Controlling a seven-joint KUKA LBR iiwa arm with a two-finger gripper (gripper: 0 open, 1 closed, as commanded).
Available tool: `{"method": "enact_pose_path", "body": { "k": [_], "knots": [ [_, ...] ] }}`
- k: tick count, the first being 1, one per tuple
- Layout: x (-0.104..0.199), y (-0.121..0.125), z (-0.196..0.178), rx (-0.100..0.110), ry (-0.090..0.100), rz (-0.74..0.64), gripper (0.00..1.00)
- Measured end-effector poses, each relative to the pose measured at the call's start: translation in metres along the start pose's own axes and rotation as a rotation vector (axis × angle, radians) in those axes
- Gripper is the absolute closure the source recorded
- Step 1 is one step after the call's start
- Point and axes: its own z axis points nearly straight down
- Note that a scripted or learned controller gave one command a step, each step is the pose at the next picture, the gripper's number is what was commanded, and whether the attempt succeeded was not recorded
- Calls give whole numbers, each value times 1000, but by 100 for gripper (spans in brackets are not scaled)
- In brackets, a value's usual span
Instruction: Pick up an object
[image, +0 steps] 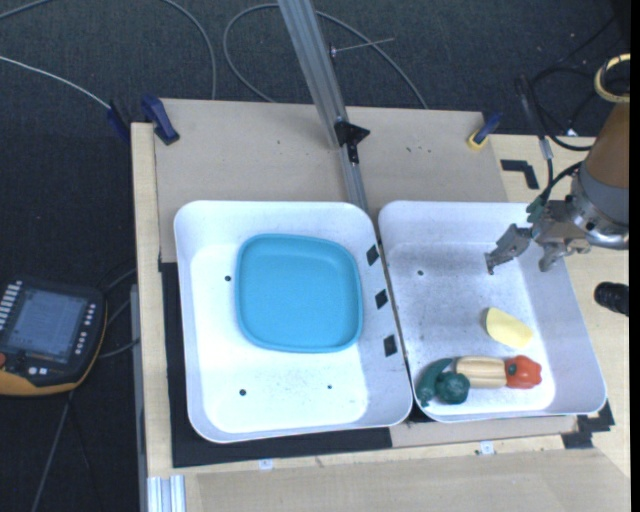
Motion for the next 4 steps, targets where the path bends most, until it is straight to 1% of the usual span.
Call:
{"method": "enact_pose_path", "body": {
  "k": [1,2,3,4],
  "knots": [
    [5,-7,59,2,1,0,0],
    [4,-13,103,1,0,0,0],
    [4,-12,90,-4,0,0,100],
    [11,-9,43,-7,-1,-1,100]
  ]
}}
